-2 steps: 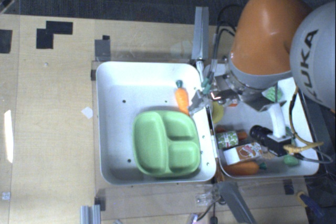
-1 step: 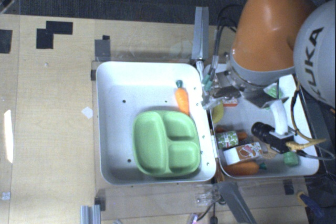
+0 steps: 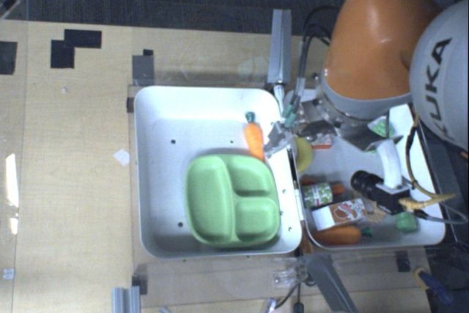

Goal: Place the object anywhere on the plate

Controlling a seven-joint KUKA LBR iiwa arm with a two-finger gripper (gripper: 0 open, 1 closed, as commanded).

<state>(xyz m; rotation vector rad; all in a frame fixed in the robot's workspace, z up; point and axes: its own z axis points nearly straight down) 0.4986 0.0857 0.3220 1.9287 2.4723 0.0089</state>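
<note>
Item inspected: a green divided plate (image 3: 212, 194) lies flat in the left bin (image 3: 157, 157) and serves as the reference for all positions below. Its compartments hold nothing. The likely task object, a small toy carrot (image 3: 253, 140), lies on the bin floor just off the plate's far right corner, with its green stalk end pointing away from the plate. Its near tip is at the plate rim, and contact cannot be confirmed. The gripper (image 3: 278, 139) sits just right of the carrot, beyond the plate's right edge. Whether it is released, clenched or grasping anything cannot be told from this view, and the carrot is not seen held. Further right of the plate, the right bin (image 3: 432, 231) holds a yellow piece (image 3: 303, 152), a small can (image 3: 319, 194), a carton (image 3: 341, 214) and a second orange item (image 3: 338, 234). Assessment: the carrot is judged light, rigid and smooth, probably moulded plastic and not fragile. Its taper and round section could let it slip or roll. The recommended hold is across the thick middle of the body, not at the narrow tip or the stalk.
</note>
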